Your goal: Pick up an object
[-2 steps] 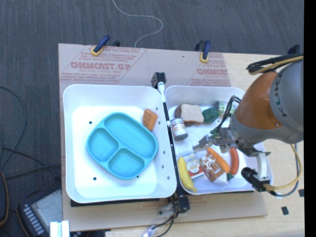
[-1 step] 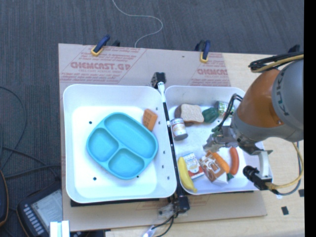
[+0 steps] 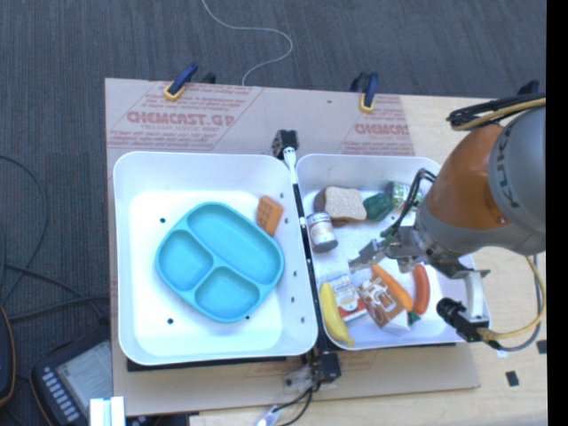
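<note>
Camera view places the gripper [image 3: 383,254] low in the right bin [image 3: 311,171], above the carrot [image 3: 391,287]. Nothing visibly held; finger state cannot be determined. Pickup remains undone.

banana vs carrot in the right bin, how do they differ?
The banana is yellow; the carrot is orange. The banana curves along the right bin's left wall, near its front corner; the carrot lies straight and diagonal, nearer the middle. The banana lies apart from the arm; the carrot sits beside the end effector. Both are long, slim toy foods.
</note>
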